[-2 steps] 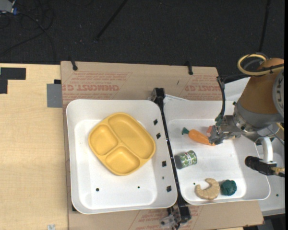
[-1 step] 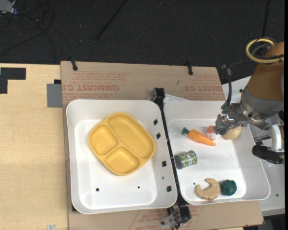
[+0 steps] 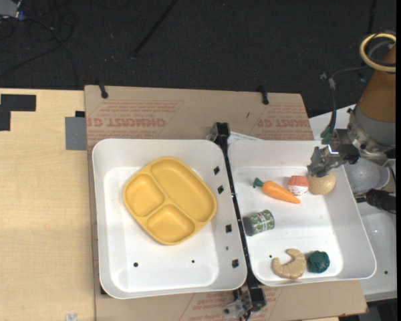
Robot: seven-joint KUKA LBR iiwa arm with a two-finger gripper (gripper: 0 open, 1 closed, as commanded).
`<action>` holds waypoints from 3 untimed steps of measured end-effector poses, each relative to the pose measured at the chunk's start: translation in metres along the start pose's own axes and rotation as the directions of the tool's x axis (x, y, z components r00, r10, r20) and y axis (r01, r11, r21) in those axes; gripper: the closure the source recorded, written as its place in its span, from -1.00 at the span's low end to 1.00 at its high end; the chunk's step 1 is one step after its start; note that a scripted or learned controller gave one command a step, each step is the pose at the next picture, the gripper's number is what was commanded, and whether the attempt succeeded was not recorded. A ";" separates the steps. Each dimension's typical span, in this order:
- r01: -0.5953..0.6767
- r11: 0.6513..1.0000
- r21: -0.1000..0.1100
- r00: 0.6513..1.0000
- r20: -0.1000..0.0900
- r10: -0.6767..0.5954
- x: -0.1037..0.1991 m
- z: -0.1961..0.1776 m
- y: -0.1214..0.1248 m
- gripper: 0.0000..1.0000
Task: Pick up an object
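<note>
Two bins: you are looking down at a slant on a left bin point(image 3: 113, 273) and a right bin point(image 3: 361, 246), both shallow and white, side by side on a brown cardboard sheet point(image 3: 187, 116).
Bench: pale wood point(image 3: 33, 212) lies to the left of the cardboard, with black and grey patches near its top edge.
Room: a dark floor with loose cables point(image 3: 47, 12) runs behind the bench.
Left bin contents: a yellow divided tray point(image 3: 170, 200) with three compartments, set at an angle.
Right bin contents: an orange toy carrot point(image 3: 278, 190) with a green top; a small red and white item point(image 3: 297, 184) just beside its thick end; a round beige object point(image 3: 323, 183) next to that; a small green can point(image 3: 259, 222) on its side near the middle; a tan curved piece point(image 3: 289, 264) touching a dark teal lump point(image 3: 318, 262) near the front.
Arm: it reaches in from your right, with the orange band point(image 3: 377, 85) above the wrist.
Gripper: the gripper point(image 3: 321, 166) sits directly over the round beige object, near the right bin's far right side.
Jaws: you cannot tell how they stand, nor whether they grip the beige object.
</note>
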State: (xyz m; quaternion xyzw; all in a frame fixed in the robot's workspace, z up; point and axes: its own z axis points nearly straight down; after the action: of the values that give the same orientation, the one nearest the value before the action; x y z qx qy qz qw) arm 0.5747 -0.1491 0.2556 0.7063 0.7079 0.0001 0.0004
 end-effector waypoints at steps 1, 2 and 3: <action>0.003 1.000 0.005 1.000 -0.003 -0.003 0.051 -0.003 0.004 1.00; 0.004 1.000 0.005 1.000 -0.002 -0.004 0.108 -0.003 0.016 1.00; 0.002 1.000 0.007 1.000 -0.001 -0.002 0.150 0.003 0.017 1.00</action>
State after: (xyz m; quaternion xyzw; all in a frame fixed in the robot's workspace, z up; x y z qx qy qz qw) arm 0.5911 0.0014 0.2524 0.7056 0.7086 -0.0020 -0.0027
